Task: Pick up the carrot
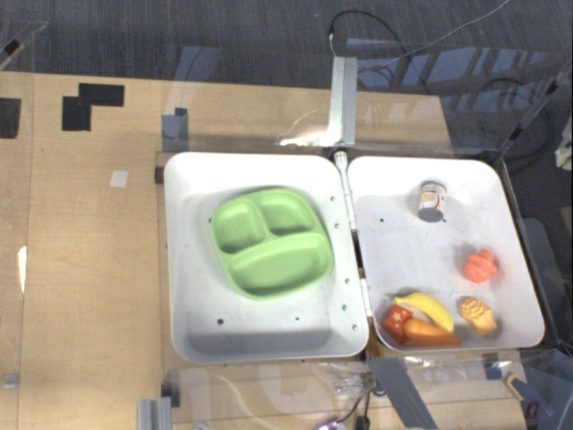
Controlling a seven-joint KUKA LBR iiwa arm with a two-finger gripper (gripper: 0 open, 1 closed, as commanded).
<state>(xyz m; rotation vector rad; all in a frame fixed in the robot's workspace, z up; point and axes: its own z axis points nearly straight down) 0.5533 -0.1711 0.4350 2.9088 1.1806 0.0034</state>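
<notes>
The carrot (pixel 430 333) is a small orange piece lying flat in the front left corner of the right bin (pixel 394 195), close to the front wall. It touches a yellow banana (pixel 427 309) just behind it and a red strawberry-like piece (pixel 396 319) on its left.
A tan pastry-like item (pixel 476 313) lies to the carrot's right, an orange-red toy (pixel 481 266) behind that, and a small can (pixel 432 200) further back. The left bin (pixel 188 240) bears a green divided plate (pixel 309 267). A metal post (pixel 344 97) rises behind the bins.
</notes>
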